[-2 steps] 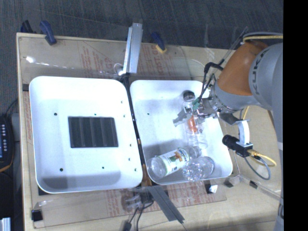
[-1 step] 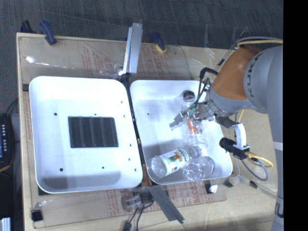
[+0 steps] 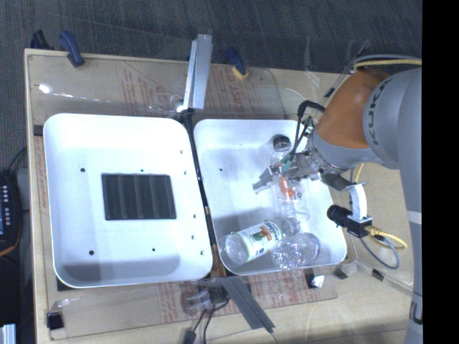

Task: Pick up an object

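Observation:
Clear plastic bottles lie in the right bin (image 3: pixel 229 149). One bottle with a green and white label (image 3: pixel 252 241) lies on its side near the bin's front edge. A crumpled clear bottle (image 3: pixel 298 249) sits just right of it. A third clear bottle with a red label (image 3: pixel 288 196) stretches from the bin's middle toward a grey cap (image 3: pixel 280 143) at the back. My gripper (image 3: pixel 281 172) hangs directly over this third bottle, at or touching its upper part. The bottle's clear plastic and the wrist hide how the gripper meets it.
The left bin (image 3: pixel 72 149) holds a dark grey ribbed rectangular block (image 3: pixel 138 196) at its middle. A metal bar (image 3: pixel 198 70) stands behind the seam between the bins. Blue clamps (image 3: pixel 70 49) grip the bench's back edge.

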Robot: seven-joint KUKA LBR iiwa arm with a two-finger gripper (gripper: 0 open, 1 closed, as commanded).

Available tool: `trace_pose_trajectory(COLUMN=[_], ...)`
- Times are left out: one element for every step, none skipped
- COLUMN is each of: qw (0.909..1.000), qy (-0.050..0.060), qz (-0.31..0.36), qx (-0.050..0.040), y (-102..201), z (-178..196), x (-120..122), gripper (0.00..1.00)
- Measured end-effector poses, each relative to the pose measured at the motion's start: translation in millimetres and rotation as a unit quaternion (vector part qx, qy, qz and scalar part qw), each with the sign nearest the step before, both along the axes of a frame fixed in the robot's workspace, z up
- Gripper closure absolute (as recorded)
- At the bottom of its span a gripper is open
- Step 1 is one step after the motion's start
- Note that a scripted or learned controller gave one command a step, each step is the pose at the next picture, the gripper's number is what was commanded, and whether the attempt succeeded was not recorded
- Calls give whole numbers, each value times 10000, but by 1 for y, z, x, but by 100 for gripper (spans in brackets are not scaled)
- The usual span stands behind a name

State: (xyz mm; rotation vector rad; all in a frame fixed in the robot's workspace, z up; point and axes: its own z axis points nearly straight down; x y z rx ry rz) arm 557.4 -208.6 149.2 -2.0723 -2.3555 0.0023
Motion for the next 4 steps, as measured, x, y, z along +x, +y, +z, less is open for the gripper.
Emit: trace_pose_trajectory(qw=[10000, 10000, 10000, 10000], qy=[0, 0, -20, -3], qz=[0, 0, -5, 70], qx=[0, 0, -9, -11], y=[0, 0, -2, -2], z=[0, 0, 70, 15], x=[0, 0, -31, 10], gripper=[0, 0, 0, 0])
